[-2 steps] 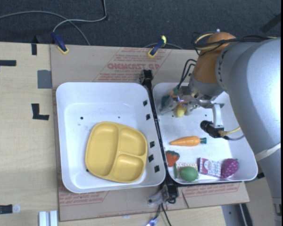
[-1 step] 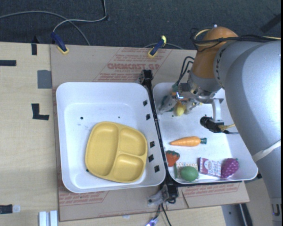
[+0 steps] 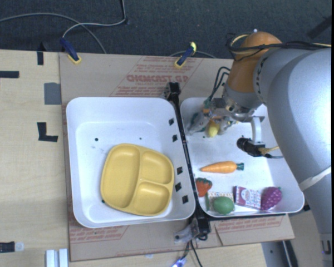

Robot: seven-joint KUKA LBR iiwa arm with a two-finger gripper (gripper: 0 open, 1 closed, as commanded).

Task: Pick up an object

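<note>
Position of hand: the hand [image 3: 209, 120] sits low over the far left corner of the right bin [image 3: 225, 149], close to the divider between the two bins. The arm comes in from the right, with the orange band directly above the wrist.

State of hand: it cannot be told whether it is apart or together, because the wrist and its fittings crowd that corner.

Object under attention: a small yellow object [image 3: 213, 130] lies at the near edge of the hand, touching it or just beside it. Whether it is actually held cannot be confirmed. It looks rounded, with no clear long axis.

Governing relation: the yellow object is directly below and slightly nearer the camera than the hand. The coming move therefore appears to be a closure and vertical lift rather than any sideways travel.

Other contents of the right bin, all well apart from the hand:
- A carrot [image 3: 218, 167] at mid-bin, its long axis running left to right and its green top to the right.
- A red item [image 3: 202, 186] against the divider.
- A green fruit [image 3: 223, 205], a pink-and-white packet [image 3: 245, 197] and a purple grape bunch [image 3: 271, 197] along the near wall.

Left bin [image 3: 100, 115]: it holds a yellow divided plate [image 3: 138, 179], untouched.

Both bins rest on cardboard laid over the surface [image 3: 22, 149].

Risk: the nearby bin wall and divider may obstruct closure.
</note>
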